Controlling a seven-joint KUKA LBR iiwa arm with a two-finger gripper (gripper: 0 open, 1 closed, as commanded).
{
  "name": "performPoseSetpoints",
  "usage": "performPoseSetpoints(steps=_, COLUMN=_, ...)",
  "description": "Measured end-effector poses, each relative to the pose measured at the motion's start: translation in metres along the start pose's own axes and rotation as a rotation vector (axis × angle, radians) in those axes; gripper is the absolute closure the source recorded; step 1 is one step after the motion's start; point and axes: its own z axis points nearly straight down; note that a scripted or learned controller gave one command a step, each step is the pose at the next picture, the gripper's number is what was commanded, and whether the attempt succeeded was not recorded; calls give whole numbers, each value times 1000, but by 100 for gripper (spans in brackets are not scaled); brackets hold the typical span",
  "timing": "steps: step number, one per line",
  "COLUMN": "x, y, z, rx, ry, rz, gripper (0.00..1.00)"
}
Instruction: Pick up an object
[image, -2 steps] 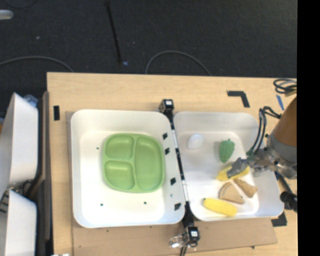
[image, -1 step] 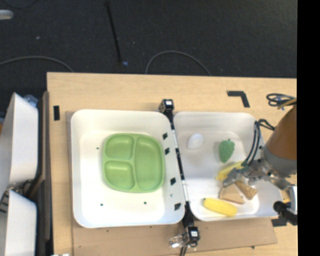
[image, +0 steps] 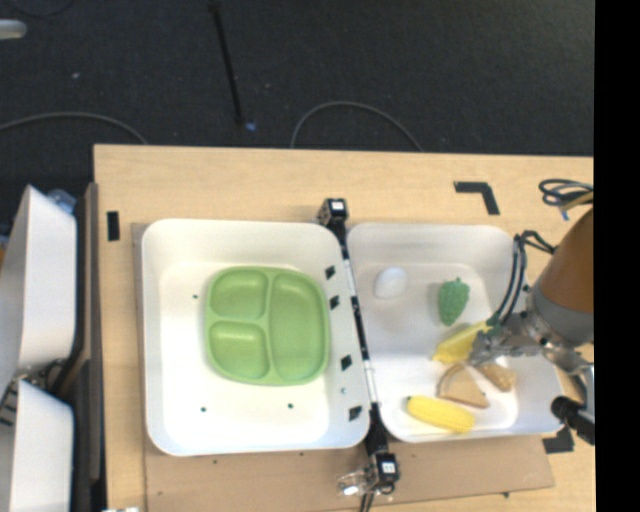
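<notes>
Jaws (image: 488, 350) sit low in the right bin (image: 420, 240); spread or pinching, I cannot tell.
They are down among the food toys to grab one: yellow piece (image: 455, 345), tan wedge (image: 462, 385).

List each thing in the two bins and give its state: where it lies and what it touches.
Green divided plate: flat in left bin.
White ball: alone, right bin.
Green toy: lying apart.
Yellow piece: beside gripper.
Tan wedge: touching banana.
Banana: lying at front wall.
</notes>
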Motion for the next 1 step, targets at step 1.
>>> performPoseSetpoints(steps=1, x=3, y=2, z=-43, rx=-3, ry=-1, rz=-7, gripper=100)
